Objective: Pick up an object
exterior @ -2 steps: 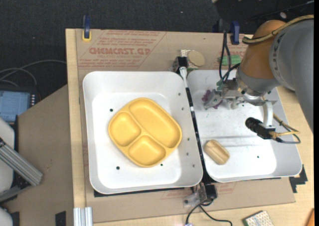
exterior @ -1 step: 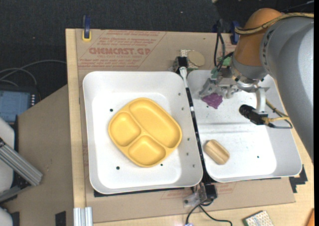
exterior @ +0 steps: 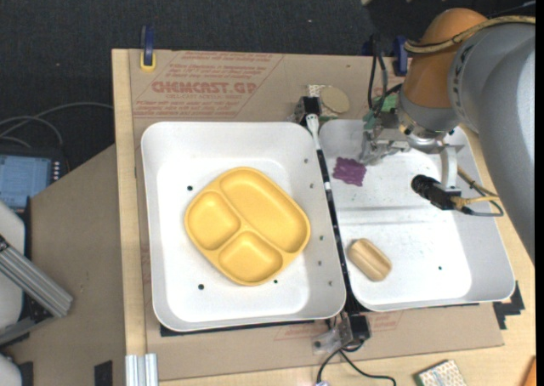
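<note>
A wooden bench [exterior: 212, 78] over dark carpet carries two white bins. The left bin [exterior: 161, 146] holds a yellow divided plate [exterior: 246, 224]. In the right bin [exterior: 476, 265], a purple scrap [exterior: 349, 172] lies near the far left corner, a tan block [exterior: 370, 258] by the near left edge. The gripper [exterior: 374, 148] hangs just beside the scrap; its grip cannot be made out. This looks like the approach; next it must settle over the scrap and close.

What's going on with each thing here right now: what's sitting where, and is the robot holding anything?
Yellow divided tray: flat in left bin.
Purple piece: lying in right bin, beside gripper.
Tan block: lying near right bin's front, untouched.
Gripper: low over right bin, grasp unclear.
</note>
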